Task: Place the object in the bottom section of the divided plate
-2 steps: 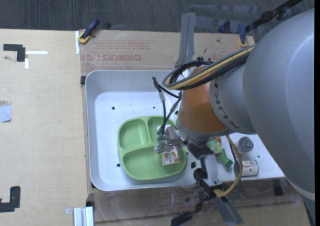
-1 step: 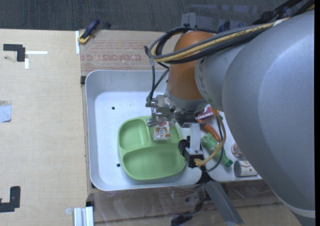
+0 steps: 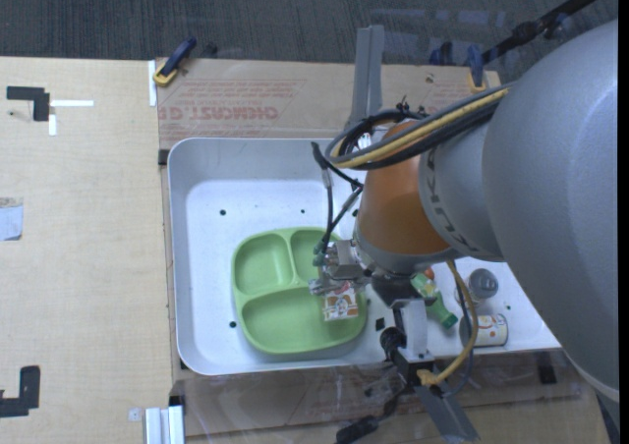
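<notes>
In the camera view, the gripper (image 3: 339,287) hangs over the right edge of the green divided plate (image 3: 265,280), which lies in the left white bin (image 3: 197,236). Just under the jaws I see a small carton with a printed label (image 3: 341,306), above the right end of the plate's large bottom section. The wrist covers the jaws, so I cannot tell how far they are open or whether they grip the carton. I judge the carton's target lies directly below and slightly left.

Divided plate (image 3: 285,300) in left bin (image 3: 197,236); small carton (image 3: 340,306) over plate's bottom section.
</notes>
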`<state>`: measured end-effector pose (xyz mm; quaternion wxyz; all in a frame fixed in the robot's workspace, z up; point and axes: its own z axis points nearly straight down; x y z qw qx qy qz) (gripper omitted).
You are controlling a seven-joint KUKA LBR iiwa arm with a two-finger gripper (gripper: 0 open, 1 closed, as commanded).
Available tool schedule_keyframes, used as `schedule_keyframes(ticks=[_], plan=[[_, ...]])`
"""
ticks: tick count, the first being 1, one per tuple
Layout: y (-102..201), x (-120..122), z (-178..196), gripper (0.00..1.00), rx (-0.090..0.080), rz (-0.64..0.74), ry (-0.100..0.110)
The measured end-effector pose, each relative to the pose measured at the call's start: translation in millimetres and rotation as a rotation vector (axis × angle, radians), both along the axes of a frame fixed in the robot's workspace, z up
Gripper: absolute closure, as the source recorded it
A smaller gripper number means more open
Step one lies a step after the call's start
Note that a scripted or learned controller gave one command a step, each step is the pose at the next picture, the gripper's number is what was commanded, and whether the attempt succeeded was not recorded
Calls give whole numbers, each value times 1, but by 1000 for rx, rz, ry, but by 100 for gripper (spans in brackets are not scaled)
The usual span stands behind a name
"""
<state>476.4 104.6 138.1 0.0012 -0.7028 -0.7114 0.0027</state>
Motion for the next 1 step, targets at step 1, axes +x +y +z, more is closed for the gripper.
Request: schedule_keyframes(ticks=[1], plan=[[0,0,0,0,0,0,-1]])
